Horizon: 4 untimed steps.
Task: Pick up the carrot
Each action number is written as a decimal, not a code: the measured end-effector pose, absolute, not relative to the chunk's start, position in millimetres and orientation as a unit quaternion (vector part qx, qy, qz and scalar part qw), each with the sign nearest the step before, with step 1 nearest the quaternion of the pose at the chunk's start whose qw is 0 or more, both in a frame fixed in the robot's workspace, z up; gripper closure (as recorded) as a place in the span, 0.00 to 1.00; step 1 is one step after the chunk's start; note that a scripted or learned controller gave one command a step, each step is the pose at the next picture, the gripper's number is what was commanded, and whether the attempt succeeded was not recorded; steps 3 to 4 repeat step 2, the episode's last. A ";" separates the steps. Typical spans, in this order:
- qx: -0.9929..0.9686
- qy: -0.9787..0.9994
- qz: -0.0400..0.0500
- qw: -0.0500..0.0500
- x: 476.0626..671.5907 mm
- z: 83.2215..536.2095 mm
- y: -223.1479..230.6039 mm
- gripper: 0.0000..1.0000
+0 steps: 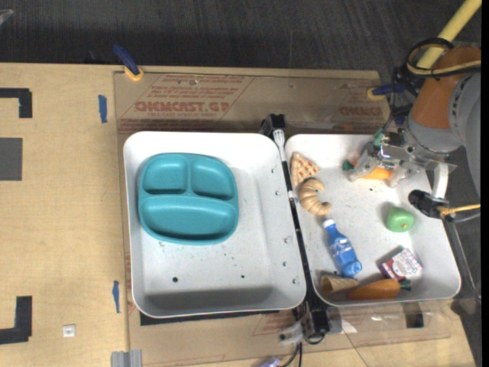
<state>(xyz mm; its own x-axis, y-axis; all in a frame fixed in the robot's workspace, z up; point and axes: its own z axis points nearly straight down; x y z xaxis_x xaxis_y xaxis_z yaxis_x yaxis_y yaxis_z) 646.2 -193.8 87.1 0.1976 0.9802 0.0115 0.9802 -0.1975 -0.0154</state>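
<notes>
Robotics lab bench, not a domestic setting. Evidence: two shallow white bins clamped side by side on a cardboard-covered bench marked with black tape corners and blue tape tabs. Right bin holds toy food; dark carpet lies beyond the bench.

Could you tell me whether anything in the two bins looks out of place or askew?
Nothing looks spilled or damaged. The teal three-part plate lies flat in the left bin; the toy foods lie scattered loosely in the right bin.
</notes>
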 end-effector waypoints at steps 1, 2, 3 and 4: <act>-0.774 -0.634 -0.001 0.003 648.9 99.9 -194.7 1.00; -0.774 -0.633 0.003 0.008 645.4 96.3 -195.1 0.00; -0.774 -0.633 0.003 0.008 645.4 96.3 -195.1 0.00; -0.774 -0.633 0.003 0.008 645.4 96.3 -195.1 0.00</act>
